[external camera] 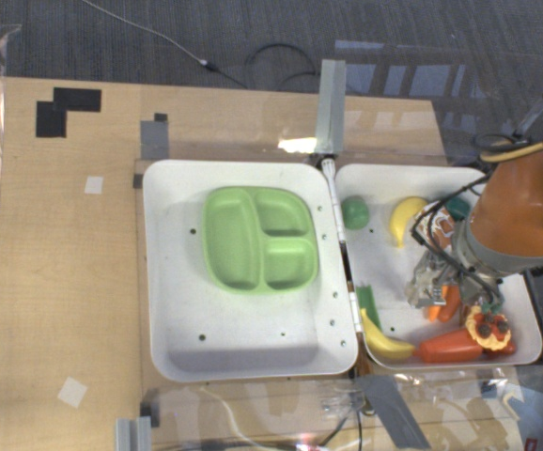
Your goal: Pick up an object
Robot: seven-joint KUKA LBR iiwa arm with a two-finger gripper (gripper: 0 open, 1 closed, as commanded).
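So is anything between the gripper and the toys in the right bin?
Nothing visible. The gripper is already down among the toys in the right bin, at a small orange piece, with the red pepper just below it.

Divided tray point(257, 239) sat in left bin point(173, 346); right bin point(384, 181) held ball point(354, 212) at its left, banana point(404, 219) beside it, pepper point(450, 347) in front.
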